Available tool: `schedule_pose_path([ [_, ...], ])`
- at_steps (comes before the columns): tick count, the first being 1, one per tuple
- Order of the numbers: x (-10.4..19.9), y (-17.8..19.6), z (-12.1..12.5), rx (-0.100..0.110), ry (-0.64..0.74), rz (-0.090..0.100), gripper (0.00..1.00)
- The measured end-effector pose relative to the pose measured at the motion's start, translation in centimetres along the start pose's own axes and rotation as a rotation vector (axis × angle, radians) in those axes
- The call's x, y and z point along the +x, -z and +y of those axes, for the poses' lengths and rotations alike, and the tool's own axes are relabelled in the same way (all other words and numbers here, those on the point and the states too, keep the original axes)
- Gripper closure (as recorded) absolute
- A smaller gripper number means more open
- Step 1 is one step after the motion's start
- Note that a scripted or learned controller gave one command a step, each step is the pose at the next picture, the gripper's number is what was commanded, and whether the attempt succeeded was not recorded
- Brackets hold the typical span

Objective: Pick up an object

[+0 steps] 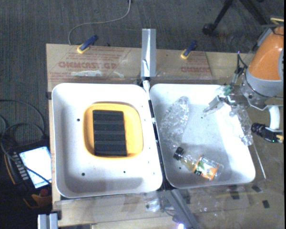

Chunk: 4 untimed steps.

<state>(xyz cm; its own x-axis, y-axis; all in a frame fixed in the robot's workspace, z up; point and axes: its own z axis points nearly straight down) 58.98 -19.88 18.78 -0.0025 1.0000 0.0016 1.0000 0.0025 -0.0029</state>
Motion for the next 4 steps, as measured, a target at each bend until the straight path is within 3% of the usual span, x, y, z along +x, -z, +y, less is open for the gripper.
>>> schedule_pose_path([
  [1,-2.4,-4.8,-8.7,-0.001,0.361,-0.001,0.00],
  [2,5.1,-9.5,-9.8,-0.027,0.325,-0.018,0.00],
  [3,1.8,-8.5,-7.7,-0.002,0.095,-0.002,0.00],
  [4,0.0,-9.7,-0.7,-0.015,0.082,-0.007,0.00],
])
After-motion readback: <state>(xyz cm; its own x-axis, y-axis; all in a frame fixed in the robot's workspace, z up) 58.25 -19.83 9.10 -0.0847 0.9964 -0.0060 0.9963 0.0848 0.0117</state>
